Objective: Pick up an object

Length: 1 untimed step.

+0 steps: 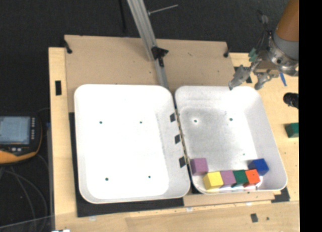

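**Gripper over the far corner, blocks along the near wall**

Here the gripper (247,80) hangs above the far right rim of the right bin (221,100), its two fingers spread apart with nothing between them. The arm (284,34) comes in from the upper right, its orange band just above the wrist.

All the blocks lie well apart from the gripper, crowded against the near wall of that bin. A purple block (199,165) sits a little back from the row. In front of it, side by side, come a yellow block (213,179), a second purple block (228,177), a green block (240,177) and an orange block (252,176). A blue block (259,165) sits just behind the orange one.

The left bin (123,140) lies beside it, their walls touching.
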### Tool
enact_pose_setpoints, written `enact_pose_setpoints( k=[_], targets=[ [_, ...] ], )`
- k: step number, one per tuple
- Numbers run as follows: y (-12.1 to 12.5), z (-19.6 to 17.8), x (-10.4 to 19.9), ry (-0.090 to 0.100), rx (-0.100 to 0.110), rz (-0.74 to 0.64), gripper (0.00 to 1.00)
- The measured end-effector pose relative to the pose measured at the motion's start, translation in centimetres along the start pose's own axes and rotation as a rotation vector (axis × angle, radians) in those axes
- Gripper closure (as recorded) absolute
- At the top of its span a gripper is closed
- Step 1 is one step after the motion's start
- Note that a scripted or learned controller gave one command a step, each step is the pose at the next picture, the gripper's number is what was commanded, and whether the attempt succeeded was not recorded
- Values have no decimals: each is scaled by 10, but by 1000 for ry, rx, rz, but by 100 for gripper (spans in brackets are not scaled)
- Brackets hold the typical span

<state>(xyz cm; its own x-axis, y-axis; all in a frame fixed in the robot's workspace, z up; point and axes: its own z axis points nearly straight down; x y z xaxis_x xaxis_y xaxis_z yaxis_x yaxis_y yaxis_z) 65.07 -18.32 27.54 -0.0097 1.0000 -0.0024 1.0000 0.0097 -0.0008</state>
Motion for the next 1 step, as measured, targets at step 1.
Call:
enact_pose_setpoints(
  k=[1],
  targets=[
    [5, 132, 29, 2, 4, 5, 0]
  ],
)
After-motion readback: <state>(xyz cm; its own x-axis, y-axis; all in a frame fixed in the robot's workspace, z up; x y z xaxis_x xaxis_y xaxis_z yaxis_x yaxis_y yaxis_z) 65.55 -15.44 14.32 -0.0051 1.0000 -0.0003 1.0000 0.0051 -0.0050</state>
